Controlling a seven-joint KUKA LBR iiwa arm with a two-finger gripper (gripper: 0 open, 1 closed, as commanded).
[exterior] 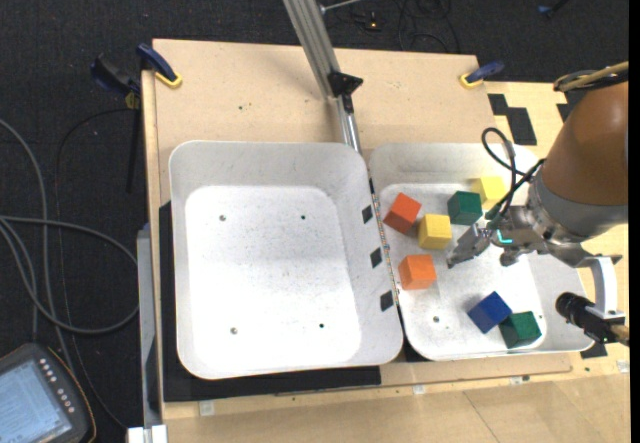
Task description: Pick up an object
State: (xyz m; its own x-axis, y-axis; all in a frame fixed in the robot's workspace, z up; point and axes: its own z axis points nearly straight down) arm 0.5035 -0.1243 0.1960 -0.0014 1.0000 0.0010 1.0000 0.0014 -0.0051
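nothing lifted yet, by the look of it: every cube point(436, 230) lay on the floor of the right bin point(425, 343), so the pick itself was judged not yet done. hung low over the middle of that bin, reaching in from the right, the gripper point(468, 249) with its dark fingers pointing down and left. seemed slightly parted at the tips and empty, with bare white floor showing under them, though the fingers were small and dark and hard to read for certain.

nearest to the tips: the yellow cube, just up and left of them, close but apart. above the tips, near the wrist, a green cube point(464, 206), with a second yellow one point(492, 188) beyond it, partly behind the cable. further left, an orange cube point(402, 212) near the bin's wall, and another orange one point(417, 271) below it, left of the tips. below the gripper, a blue cube point(489, 311) touching a second green one point(520, 328) by the near rim.

left to do, as judged: settle over one cube, most likely the near yellow, close on it and raise it.
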